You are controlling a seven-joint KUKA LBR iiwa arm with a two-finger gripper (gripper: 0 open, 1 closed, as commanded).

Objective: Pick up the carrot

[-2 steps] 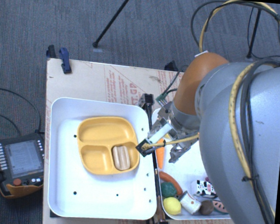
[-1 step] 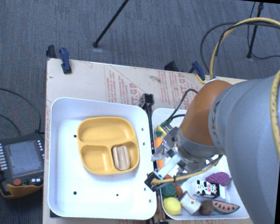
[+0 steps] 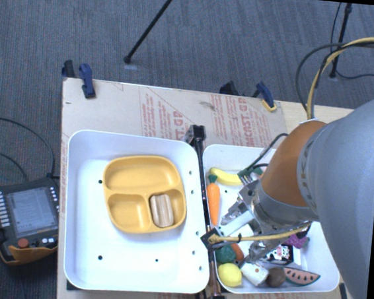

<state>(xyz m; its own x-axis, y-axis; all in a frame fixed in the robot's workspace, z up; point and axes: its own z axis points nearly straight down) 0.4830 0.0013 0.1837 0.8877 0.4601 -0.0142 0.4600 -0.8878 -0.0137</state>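
Note:
The carrot (image 3: 212, 203) is orange with a green top and lies lengthwise along the left wall of the right bin (image 3: 274, 154). My gripper (image 3: 234, 217) hangs low in that bin just to the carrot's right, close beside it. The grey wrist and its orange band (image 3: 290, 169) cover the middle of the bin. Nothing is visibly held.
A banana (image 3: 226, 177) lies just behind the carrot. Along the right bin's front lie a lemon (image 3: 229, 274), a white piece (image 3: 253, 273), a brown piece (image 3: 276, 277) and a watermelon slice (image 3: 300, 278). The left bin (image 3: 78, 234) holds a yellow divided plate (image 3: 138, 173) with a tan bread piece (image 3: 162, 210).

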